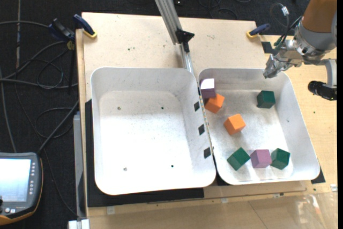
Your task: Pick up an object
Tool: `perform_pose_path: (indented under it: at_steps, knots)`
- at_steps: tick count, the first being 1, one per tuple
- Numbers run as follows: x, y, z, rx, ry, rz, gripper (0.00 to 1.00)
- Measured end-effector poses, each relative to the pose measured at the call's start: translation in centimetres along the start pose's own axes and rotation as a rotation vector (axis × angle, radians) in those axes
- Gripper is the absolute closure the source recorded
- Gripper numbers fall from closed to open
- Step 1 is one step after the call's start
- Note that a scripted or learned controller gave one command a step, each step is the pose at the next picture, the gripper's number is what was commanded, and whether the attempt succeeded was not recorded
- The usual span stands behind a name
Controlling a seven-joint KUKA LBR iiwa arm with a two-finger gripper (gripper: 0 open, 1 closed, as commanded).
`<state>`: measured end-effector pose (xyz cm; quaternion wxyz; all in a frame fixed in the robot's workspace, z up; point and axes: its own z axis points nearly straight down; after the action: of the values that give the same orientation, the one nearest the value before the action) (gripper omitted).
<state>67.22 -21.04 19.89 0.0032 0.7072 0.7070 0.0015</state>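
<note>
**Gripper over the right bin's far edge**

While I watch from the overhead camera, the arm (320, 13) reaches in from the right and its gripper (273, 69) sits above the far rim of the right bin (303, 137), near that bin's far right corner. I cannot tell how its fingers stand; they are too small and blurred from here, and I see no block between them.

All the blocks lie in the right bin. A white block (207, 84) sits on a purple one (208, 93) against the bin's left wall, with an orange block (215, 103) touching them on the near side. A second orange block (235, 124) lies near the middle. One green block (266, 98) rests nearest the gripper, apart from it. Along the near side stand a green block (238, 159), a purple block (261, 158) and another green block (280, 158), the last two touching.

I see the left bin (147, 128) beside it on the desk (134, 40), their walls meeting.
</note>
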Motion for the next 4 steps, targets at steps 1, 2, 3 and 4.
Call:
perform_pose_path:
  at_steps: [1, 2, 3, 4]
  knots:
    - [-0.4, 0.6, -4.6, -0.001, -0.001, -0.003, 1.0]
    - [5.1, 0.8, -5.6, 0.004, 0.003, -0.008, 1.0]
    - [11.1, 0.1, -5.7, 0.006, 0.004, -0.009, 1.0]
    - [16.8, 0.0, -6.1, 0.007, 0.004, -0.009, 1.0]
